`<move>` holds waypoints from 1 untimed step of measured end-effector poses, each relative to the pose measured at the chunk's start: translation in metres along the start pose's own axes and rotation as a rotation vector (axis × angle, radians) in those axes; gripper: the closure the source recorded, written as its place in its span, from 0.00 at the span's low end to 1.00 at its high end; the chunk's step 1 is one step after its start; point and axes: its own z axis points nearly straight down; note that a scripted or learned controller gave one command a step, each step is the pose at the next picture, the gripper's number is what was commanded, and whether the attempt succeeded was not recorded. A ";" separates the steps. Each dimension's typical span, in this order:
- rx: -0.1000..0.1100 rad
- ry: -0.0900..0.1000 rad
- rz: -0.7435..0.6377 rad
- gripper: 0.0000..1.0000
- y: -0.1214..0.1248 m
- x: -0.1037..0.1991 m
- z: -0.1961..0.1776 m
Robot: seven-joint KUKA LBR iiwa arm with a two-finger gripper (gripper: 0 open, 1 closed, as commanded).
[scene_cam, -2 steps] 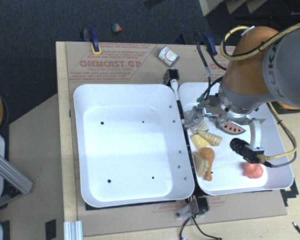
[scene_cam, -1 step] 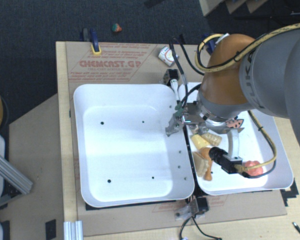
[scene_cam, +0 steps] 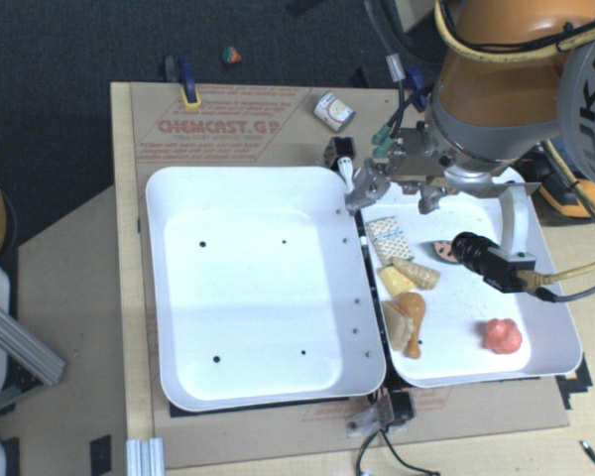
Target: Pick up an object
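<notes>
Pincer (scene_cam: 444, 188): mine, above the right bin's (scene_cam: 560, 315) far end; open or closed, I cannot tell.
Candidates: pink lump (scene_cam: 501, 335) lying apart; patterned packet (scene_cam: 387, 234), yellow wedge (scene_cam: 396, 281) and brown wooden piece (scene_cam: 409, 317) crowded along the dividing wall.
Risk: by that wall, I may strike the rim or nudge neighbours.
Surface: cardboard-covered tabletop (scene_cam: 228, 127), left bin (scene_cam: 169, 191) alongside.
Room: dark carpet (scene_cam: 79, 28).

A robotics lab is suggested: an industrial arm (scene_cam: 506, 58) is seen over a left bin (scene_cam: 248, 296) and a right bin (scene_cam: 553, 330), set on a board (scene_cam: 218, 127) printed CHEMCAST, held by a blue clamp (scene_cam: 187, 79), with aluminium framing (scene_cam: 20, 350) and cables (scene_cam: 365, 454) nearby.
</notes>
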 end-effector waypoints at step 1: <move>0.016 -0.005 0.003 1.00 -0.001 -0.002 -0.001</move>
